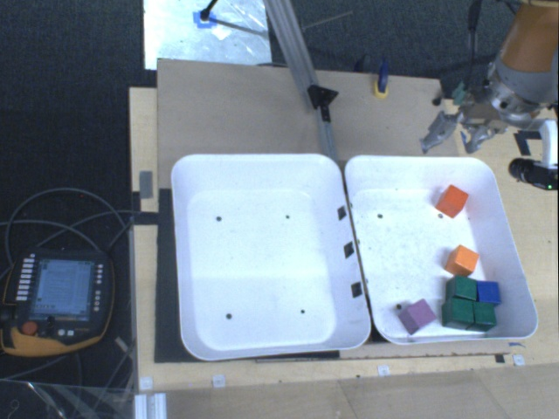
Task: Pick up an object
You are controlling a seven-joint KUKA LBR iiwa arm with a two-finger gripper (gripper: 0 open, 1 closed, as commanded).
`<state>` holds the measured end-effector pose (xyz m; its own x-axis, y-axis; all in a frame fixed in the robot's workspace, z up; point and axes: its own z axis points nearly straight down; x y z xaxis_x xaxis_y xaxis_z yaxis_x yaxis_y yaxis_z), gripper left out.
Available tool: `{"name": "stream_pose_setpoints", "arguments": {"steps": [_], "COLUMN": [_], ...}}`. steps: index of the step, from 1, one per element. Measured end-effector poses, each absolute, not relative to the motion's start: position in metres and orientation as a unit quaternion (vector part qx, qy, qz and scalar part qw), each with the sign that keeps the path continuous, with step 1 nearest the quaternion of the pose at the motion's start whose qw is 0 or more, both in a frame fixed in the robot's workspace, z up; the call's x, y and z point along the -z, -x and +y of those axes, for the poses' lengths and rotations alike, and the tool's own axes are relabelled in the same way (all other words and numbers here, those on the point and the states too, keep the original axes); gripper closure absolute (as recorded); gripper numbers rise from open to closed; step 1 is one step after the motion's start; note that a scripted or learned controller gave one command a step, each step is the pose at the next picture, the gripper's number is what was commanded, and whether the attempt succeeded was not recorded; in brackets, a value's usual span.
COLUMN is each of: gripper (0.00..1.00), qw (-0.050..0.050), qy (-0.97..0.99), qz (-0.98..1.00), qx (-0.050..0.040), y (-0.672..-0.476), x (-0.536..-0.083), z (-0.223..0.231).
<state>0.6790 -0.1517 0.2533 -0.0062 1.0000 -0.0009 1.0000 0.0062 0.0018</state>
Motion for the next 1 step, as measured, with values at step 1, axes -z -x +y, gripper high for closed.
{"name": "stream_pose_setpoints", "arguments": {"steps": [1], "gripper": [0.00], "qw": [0.001], "qy": [-0.705], "qz": [0.709], "qx": [0.0001], "y": [-0.6790], "x": [-0.2533], "z": [-0.1520]}}
